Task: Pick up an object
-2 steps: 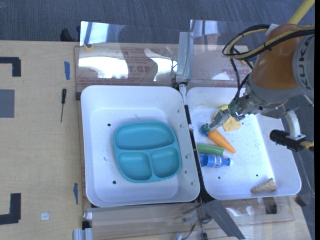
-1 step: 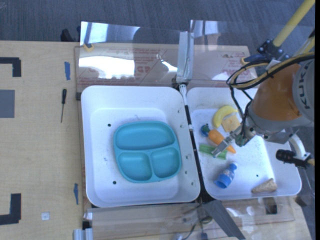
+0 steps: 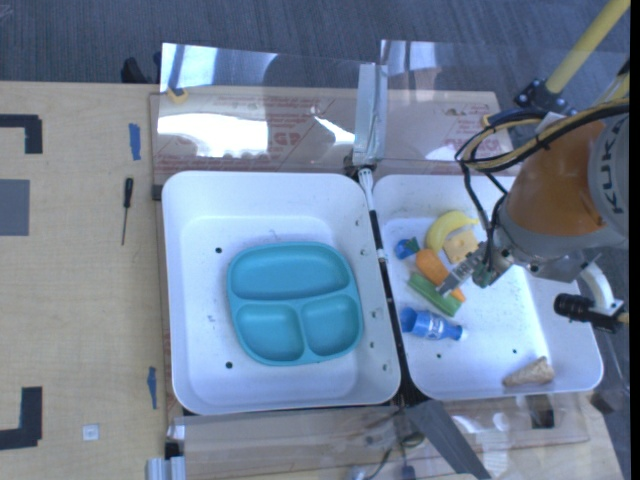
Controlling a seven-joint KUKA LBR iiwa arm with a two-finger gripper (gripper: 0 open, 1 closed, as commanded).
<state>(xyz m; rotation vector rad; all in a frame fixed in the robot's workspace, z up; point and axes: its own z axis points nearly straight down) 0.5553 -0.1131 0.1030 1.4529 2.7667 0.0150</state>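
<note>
The right bin (image 3: 560,368) holds a cluster of small toys: a yellow banana-like piece (image 3: 447,229), an orange piece (image 3: 432,264), a green stick (image 3: 433,295), a small blue piece (image 3: 406,248) and a blue bottle (image 3: 430,324). A tan wedge (image 3: 530,372) lies near the bin's front right. My gripper (image 3: 462,271) hangs low over the cluster, its tip right beside the orange piece and the green stick. Nothing is visibly held.
The left bin (image 3: 190,208) bears a teal three-compartment tray (image 3: 294,301). Clear plastic walls (image 3: 370,108) rise behind both bins. The arm's orange band (image 3: 560,193) and cables (image 3: 500,138) cover the right bin's far right. A screwdriver (image 3: 126,208) lies on the bench at left.
</note>
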